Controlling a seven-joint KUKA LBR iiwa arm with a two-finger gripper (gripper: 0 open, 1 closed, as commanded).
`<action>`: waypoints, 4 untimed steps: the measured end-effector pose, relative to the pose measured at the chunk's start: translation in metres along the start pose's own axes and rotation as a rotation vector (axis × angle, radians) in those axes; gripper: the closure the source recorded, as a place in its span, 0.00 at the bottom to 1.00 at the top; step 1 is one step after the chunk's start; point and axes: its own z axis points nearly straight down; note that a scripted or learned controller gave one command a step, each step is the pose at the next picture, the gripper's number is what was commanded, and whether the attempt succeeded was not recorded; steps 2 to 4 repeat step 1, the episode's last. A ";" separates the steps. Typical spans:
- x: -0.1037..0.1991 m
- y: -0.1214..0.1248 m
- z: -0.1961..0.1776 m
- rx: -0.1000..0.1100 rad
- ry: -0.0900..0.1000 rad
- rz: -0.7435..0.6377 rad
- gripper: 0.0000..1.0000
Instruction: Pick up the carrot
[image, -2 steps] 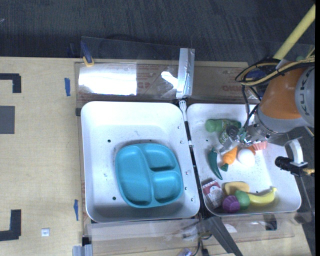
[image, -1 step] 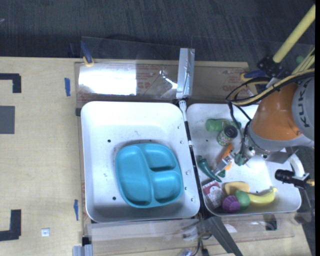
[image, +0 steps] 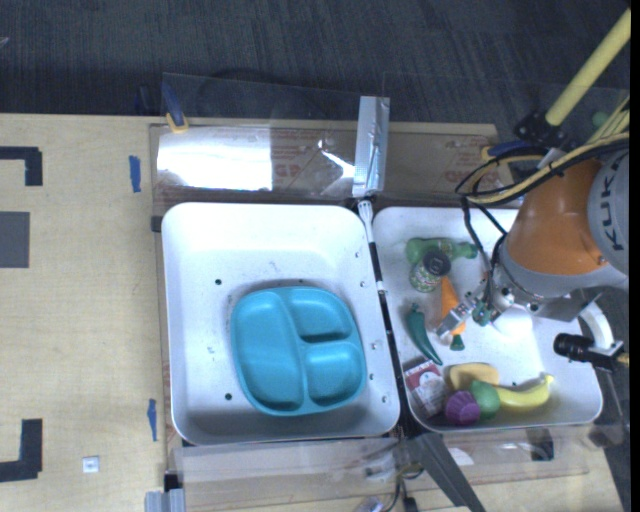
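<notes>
I see the gripper (image: 466, 316) low in the right bin (image: 575, 410), its tips just beside one carrot (image: 449, 297), which lies tilted near the bin's middle. I cannot tell how the jaws stand, nor whether anything sits between them. Around it I count one green chili (image: 422, 335), one green bottle (image: 434, 256) towards the back, one banana (image: 520, 392), one purple fruit (image: 461, 407) and one small packet (image: 424, 384) along the front. The grey arm (image: 560, 235) reaches in from the right, orange band above the wrist, bent down over the bin. In the left bin (image: 200, 300) lies one blue divided plate (image: 298, 347).
</notes>
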 end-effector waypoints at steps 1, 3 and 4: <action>-0.034 0.004 -0.057 0.008 0.003 0.300 1.00; -0.034 0.004 -0.057 0.008 0.003 0.300 1.00; -0.034 0.004 -0.057 0.008 0.003 0.300 1.00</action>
